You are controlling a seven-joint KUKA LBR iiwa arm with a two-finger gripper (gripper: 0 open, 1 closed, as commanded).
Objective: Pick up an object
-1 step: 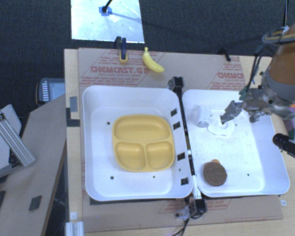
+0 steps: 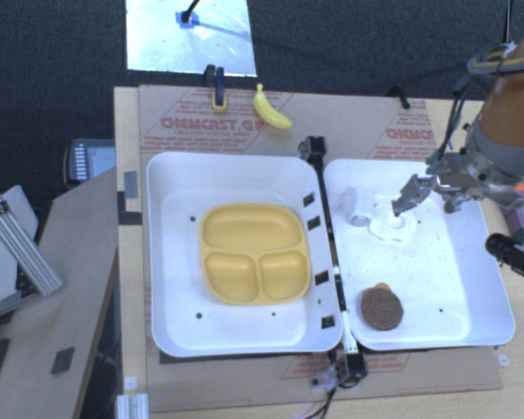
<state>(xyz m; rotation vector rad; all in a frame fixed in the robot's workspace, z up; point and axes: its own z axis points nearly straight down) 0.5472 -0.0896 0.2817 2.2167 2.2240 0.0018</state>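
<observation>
We see the tool [image 2: 417,192] low over the right bin [image 2: 472,321], just above a white object [image 2: 389,226]. Whether it grips, we cannot tell. A brown disc [image 2: 382,308] lies nearer

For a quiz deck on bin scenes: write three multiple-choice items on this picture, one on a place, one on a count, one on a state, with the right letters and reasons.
1. Where does the yellow tray lie?
A. in the left bin
B. in the right bin
C. on the bench behind the bins

2. How many compartments has the yellow tray?
A. one
B. three
C. six

3. How does the gripper stand?
A. shut on the banana
B. over the right bin, above a white object
C. resting on the yellow tray

Key: 1 A, the tray sits mid left bin. 2 B, one long compartment above two smaller ones. 3 B, it hangs over the right bin by the white object; the banana lies behind the bins.
</observation>
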